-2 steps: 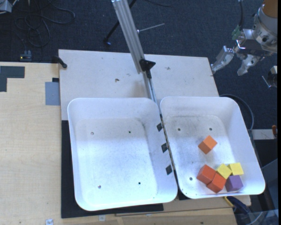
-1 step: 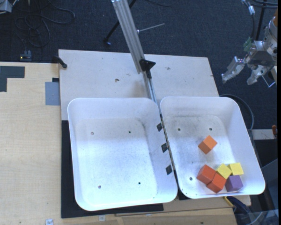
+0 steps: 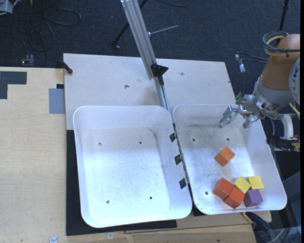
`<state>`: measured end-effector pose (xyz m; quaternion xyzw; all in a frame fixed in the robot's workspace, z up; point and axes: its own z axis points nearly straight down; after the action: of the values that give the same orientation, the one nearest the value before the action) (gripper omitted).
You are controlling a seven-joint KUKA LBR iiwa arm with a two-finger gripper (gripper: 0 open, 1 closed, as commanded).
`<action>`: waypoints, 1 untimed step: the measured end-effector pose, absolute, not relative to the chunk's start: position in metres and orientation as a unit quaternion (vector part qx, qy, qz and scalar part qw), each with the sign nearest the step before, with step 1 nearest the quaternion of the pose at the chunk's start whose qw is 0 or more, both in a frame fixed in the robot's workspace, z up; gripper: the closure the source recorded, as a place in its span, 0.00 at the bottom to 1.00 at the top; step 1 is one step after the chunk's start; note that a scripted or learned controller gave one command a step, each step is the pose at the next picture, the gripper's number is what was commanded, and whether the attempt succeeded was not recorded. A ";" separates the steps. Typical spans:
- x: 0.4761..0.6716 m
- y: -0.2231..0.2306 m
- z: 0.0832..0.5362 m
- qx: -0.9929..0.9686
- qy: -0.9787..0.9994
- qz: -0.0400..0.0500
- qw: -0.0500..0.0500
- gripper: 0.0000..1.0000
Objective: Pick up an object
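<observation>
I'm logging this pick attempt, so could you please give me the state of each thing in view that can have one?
end effector: open, holding nothing, above the right bin's far end.
lone orange block: loose in the right bin, apart from the others.
clustered blocks: orange, yellow and purple, bunched at the near end, ungrasped.
right bin: holds all the blocks.
left bin: flat on the bench.

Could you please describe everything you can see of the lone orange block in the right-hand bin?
The orange block is a small cube of plain matte orange with no markings, possibly painted wood or foam. It rests flat on the floor of the right bin, near its middle, turned at an angle to the bin walls. It stands alone, apart from the cluster of blocks nearer the front corner. The gripper is above and behind it, not touching.
</observation>
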<state>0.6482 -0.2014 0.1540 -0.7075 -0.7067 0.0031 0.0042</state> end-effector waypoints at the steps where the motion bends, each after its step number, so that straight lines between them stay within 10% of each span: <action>1: 0.651 -0.193 0.088 -0.707 -0.707 0.001 0.001 0.00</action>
<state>0.6514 -0.1931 0.0877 -0.7071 -0.7071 0.0008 0.0011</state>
